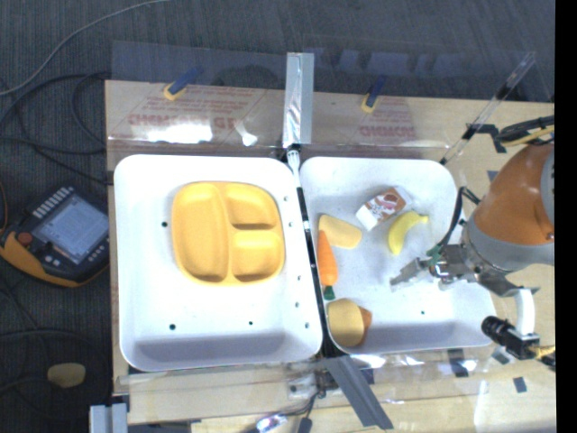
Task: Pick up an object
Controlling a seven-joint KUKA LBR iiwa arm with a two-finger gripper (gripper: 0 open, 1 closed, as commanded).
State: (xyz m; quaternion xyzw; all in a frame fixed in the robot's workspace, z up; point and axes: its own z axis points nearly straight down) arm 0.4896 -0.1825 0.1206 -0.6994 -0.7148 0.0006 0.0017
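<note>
In the right bin (424, 327) lie several toy foods. An orange carrot (326, 258) rests along the left wall, with a pale yellow wedge (341, 231) just above it. A white and brown packet (381, 207) and a yellow banana (404, 230) lie toward the back. A tan rounded piece (347, 322) sits in the front left corner. My gripper (410, 271) hangs over bare bin floor just below the banana, its fingers open and nothing between them.
The left bin (144, 323) holds a yellow divided plate (227, 231). A metal divider (308, 242) separates the bins. The arm's orange band (521, 204) stands over the right bin's right edge. A handheld pendant (56, 233) lies on the floor at left.
</note>
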